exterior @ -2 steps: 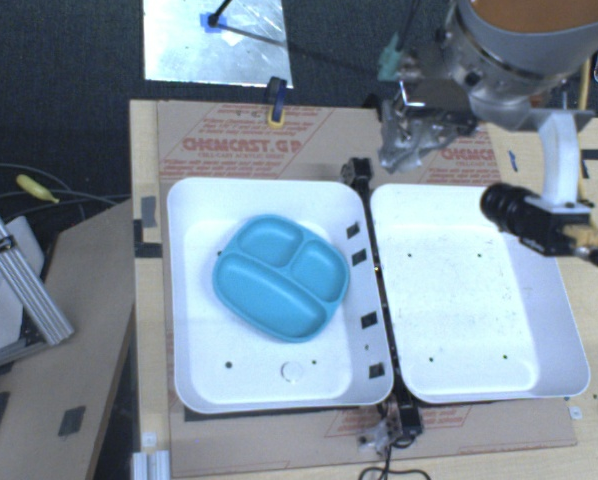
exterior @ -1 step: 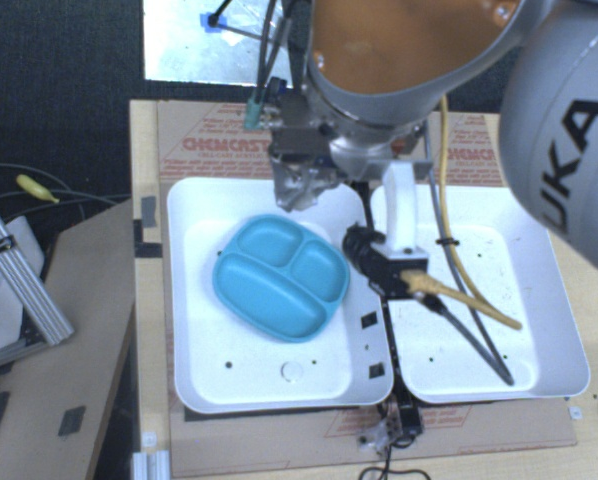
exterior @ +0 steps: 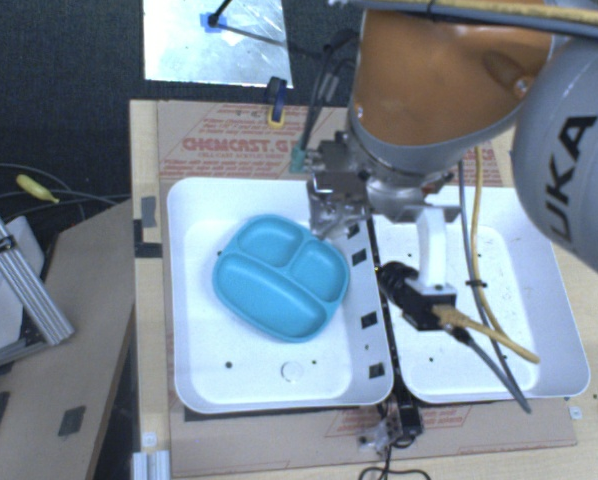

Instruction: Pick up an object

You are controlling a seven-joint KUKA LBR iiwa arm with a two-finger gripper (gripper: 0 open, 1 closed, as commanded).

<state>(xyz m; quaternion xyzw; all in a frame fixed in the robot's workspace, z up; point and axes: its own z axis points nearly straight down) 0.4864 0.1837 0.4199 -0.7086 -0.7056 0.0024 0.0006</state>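
A light blue plate (exterior: 279,278) with three compartments lies tilted in the left white bin (exterior: 204,368), a little above its middle. My gripper (exterior: 331,220) hangs under the big grey and orange arm, right at the plate's upper right rim, close to the wall between the two bins. The arm's bulk hides the gripper's top. I cannot tell whether the gripper touches the plate.
The right white bin (exterior: 539,308) sits beside the left one, with only small dark specks on its floor. A faint round mark (exterior: 293,371) shows on the left bin's floor near its front. Both bins rest on cardboard (exterior: 219,138).
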